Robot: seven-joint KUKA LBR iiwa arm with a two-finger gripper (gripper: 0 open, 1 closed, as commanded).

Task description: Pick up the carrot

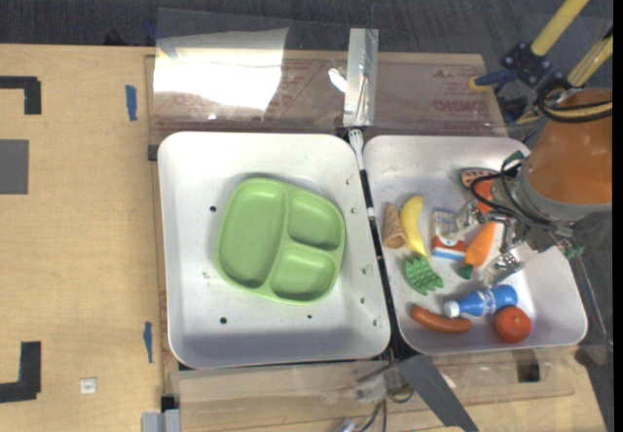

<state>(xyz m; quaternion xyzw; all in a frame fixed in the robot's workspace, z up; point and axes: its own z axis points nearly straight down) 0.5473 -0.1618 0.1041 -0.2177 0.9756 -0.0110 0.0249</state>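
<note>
A: While the arm is reaching in from the right, where is the carrot (479, 243) sitting?

B: In the right bin (563, 276), centre-right. It is lying tilted, orange body with the green tip pointing down-left. The gripper (484, 237) is hanging right over it, metal fingers (506, 260) showing on either side of the carrot.

A: Jaws clamped on it?

B: They are standing apart, straddling it. Can't tell whether they are touching it. Not calling it held.

A: Arm pose?

B: The wrist is pointing down into the bin, the orange band (576, 160) is sitting above the bin's right rim, and cables are trailing off the wrist towards the bin's back.

A: What's crowding the carrot?

B: A banana (415, 224) is lying to its left, with a brown cone (392, 224) beside that. A green ridged piece (421, 273) is sitting down-left. A blue bottle (481, 302), a tomato (512, 323) and a red sausage (439, 320) are lying along the front.

A: Left bin?

B: The left bin (190, 313) is carrying a green divided plate (280, 239), well apart from the gripper. Both bins are sitting on the counter (73, 226).
</note>
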